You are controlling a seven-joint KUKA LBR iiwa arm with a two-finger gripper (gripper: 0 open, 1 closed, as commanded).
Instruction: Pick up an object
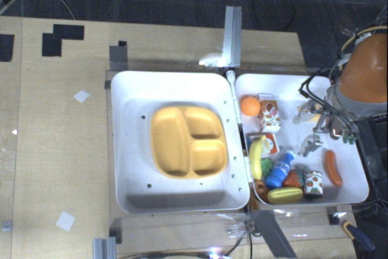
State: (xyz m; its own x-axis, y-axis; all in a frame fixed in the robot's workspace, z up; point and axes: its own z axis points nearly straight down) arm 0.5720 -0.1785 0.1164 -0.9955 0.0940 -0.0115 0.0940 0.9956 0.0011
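Hovering over a bin of toy food

Camera view: the grey arm [362,79] with its orange band reaches in from the right and hangs over the right bin [354,191], a shallow white tray with rounded corners. Its tool [315,130] points down above bare bin floor, metal fingers [311,145] spread apart with nothing between them.

The objects lie mostly along the bin's left and near side. A round orange ball [250,105] sits at the far left, beside a small printed carton [268,115]. Below them a curved yellow banana [256,156] leans against a second carton [268,144]. A blue bottle [279,171] lies tilted next to a smooth yellow oblong piece [285,194]. A third small carton [313,184] stands near the front, and a glossy red sausage [333,168] lies apart to the right.

The left bin [130,130] holds a yellow plastic plate [188,141] with three moulded compartments. Both bins rest on a pale wooden desk [54,130].
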